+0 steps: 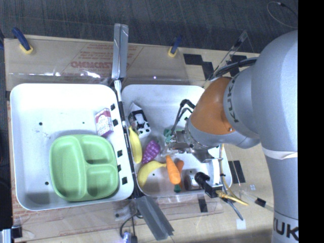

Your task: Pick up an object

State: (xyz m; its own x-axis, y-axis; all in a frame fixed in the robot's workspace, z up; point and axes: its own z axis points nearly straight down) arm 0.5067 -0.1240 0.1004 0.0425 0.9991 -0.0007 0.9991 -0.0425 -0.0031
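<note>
The arm reaches into the right bin [152, 91] from the right, its orange band above the wrist, and the hand [174, 145] hangs low over the middle of that bin; whether it is open or closed cannot be told, since the wrist hides most of it. Just below the hand lies a carrot [173, 170] (orange, with a green tip pointing away from the hand), apparently not gripped. Left of the carrot sit a purple toy [151, 151] and two bananas [135, 145], one along the bin's left wall, one curling beneath the purple toy. A black-and-white object [139, 121] rests above the bananas. The left bin [30, 100] holds a green tray [83, 167] and a small red-and-white box [104, 121].
</note>
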